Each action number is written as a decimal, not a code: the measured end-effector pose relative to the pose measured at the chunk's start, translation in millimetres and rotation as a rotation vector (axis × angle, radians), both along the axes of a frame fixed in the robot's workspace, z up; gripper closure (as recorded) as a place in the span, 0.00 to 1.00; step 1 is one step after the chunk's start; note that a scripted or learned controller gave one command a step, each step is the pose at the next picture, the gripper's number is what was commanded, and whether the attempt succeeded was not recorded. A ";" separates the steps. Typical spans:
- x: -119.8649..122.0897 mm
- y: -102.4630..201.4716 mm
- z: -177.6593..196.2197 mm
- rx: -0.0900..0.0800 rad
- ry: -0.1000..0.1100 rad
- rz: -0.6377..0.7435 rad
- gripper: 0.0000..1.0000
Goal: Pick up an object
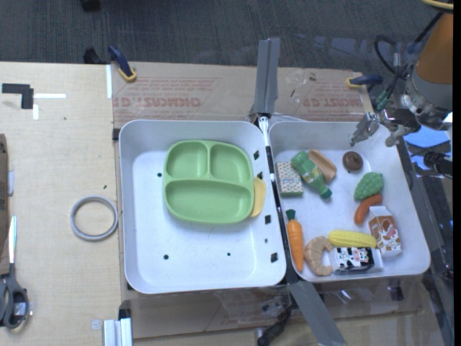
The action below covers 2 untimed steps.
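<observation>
The right bin (414,215) holds several toy foods: a brown round piece (352,161), a green bottle (314,173), a hot dog (323,163), a green leafy piece (369,185), a carrot (295,241), a corn cob (351,238), a croissant (318,255) and a small carton (385,233). My gripper (379,131) hangs over the bin's far right corner, above and to the right of the brown piece. Its fingers stand apart with nothing between them.
The left bin (144,265) carries a green divided plate (209,181) with a yellow piece (259,197) tucked at its right edge. A tape ring (94,217) and scissors (13,298) lie on the bench to the left. A metal divider (267,78) rises behind the bins.
</observation>
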State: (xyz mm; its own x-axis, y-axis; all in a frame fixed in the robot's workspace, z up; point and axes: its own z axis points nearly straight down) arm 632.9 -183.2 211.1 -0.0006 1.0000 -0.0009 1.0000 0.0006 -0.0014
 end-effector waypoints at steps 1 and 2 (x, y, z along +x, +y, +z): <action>25.7 33.4 -67.6 0.000 0.001 0.082 0.00; 19.4 88.9 -104.2 0.000 0.000 0.121 0.00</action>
State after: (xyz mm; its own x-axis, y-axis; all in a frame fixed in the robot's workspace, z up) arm 652.3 -94.3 106.9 -0.1218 0.9926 -0.0007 0.9926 0.1218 -0.0012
